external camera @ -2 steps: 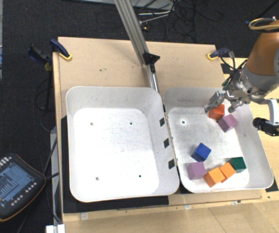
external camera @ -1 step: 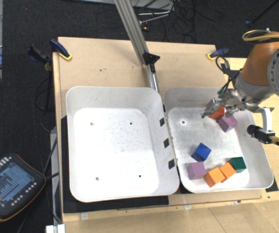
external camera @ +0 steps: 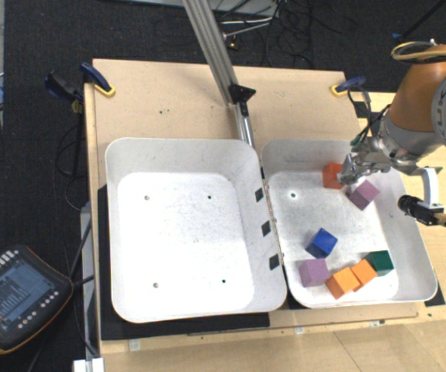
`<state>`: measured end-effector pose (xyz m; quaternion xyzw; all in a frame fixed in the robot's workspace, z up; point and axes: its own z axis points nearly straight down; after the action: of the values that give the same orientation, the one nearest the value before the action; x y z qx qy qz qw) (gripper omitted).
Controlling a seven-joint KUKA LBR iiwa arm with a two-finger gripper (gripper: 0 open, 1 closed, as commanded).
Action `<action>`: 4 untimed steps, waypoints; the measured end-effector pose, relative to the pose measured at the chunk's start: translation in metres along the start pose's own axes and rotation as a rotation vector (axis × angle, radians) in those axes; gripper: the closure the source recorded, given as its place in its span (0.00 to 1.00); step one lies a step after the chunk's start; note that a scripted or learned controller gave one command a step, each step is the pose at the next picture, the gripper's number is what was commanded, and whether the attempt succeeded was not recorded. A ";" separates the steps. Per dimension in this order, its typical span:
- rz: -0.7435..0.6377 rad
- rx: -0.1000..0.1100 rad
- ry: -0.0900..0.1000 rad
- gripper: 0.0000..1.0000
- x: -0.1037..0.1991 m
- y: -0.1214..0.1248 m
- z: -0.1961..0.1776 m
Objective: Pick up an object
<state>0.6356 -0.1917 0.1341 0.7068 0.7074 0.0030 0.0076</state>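
My gripper (external camera: 352,173) hangs low over the back of the right bin (external camera: 409,242). It sits between a red-orange cube (external camera: 331,176) on its left and a tilted light purple cube (external camera: 364,194) just below and to its right. Both cubes lie close against the gripper's tip, and I see nothing lifted off the bin floor. Further forward lie a blue cube (external camera: 322,242), a second purple cube (external camera: 312,272), an orange cube (external camera: 344,280) and a green cube (external camera: 379,263).
The left bin (external camera: 122,208) stands beside the right one, with a shared raised rim between them. A metal pole (external camera: 215,45) slants over the bench from the back. Blue clamps (external camera: 92,76) hold the board's back corners. A teach pendant (external camera: 9,293) lies at the lower left.
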 end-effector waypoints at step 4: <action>-0.007 0.018 0.008 1.00 0.110 -0.025 -0.100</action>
<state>0.6087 -0.0814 0.2327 0.7043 0.7099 -0.0003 -0.0017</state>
